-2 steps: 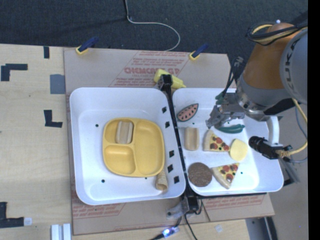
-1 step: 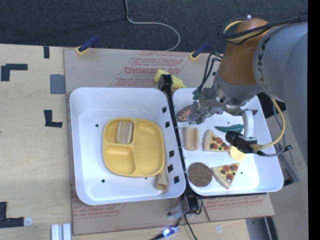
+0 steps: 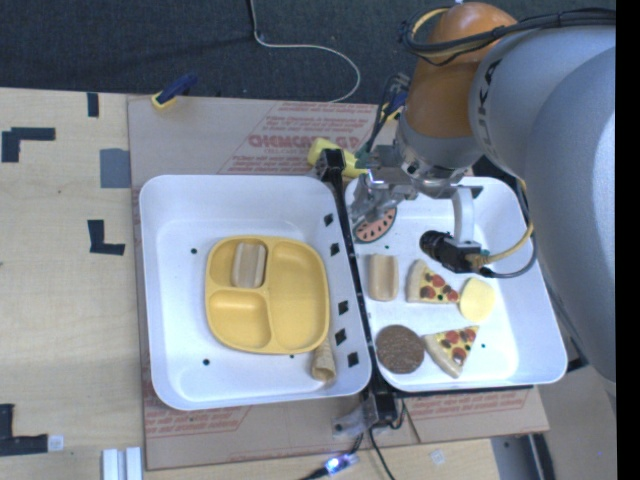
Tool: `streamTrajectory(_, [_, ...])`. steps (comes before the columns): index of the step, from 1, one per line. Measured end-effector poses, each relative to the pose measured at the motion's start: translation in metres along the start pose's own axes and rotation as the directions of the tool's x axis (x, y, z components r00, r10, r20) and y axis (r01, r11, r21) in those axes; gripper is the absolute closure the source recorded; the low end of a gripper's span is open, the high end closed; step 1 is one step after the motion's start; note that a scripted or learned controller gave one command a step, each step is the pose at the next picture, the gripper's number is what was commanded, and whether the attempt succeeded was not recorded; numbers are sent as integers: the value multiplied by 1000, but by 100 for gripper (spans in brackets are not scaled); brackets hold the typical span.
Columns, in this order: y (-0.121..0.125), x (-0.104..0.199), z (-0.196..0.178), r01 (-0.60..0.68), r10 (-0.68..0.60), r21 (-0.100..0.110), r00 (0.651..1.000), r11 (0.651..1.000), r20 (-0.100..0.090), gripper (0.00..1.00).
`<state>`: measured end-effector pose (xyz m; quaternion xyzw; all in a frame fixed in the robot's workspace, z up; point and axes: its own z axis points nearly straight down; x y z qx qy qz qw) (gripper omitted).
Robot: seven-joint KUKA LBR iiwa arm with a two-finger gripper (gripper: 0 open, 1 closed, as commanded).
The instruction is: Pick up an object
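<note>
Gripper [image 3: 376,211] low over the watermelon slice [image 3: 374,229]; contact seemingly, grasp unclear.

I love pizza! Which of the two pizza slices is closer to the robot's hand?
The upper pizza slice, beside the yellow round piece, is closer to the gripper. The other slice lies farther down, next to the brown cookie.

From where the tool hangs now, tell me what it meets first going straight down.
Probably the watermelon slice, which lies right under the tool at the far left of the right bin. Depth is unclear from this slant, so the bin floor beside it is possible.
</note>
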<state>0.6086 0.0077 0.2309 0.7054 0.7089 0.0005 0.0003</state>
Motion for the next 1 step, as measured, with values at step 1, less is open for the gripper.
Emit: streamTrajectory(1, [14,11,7,-3,3,2,1000,1000,1,100])
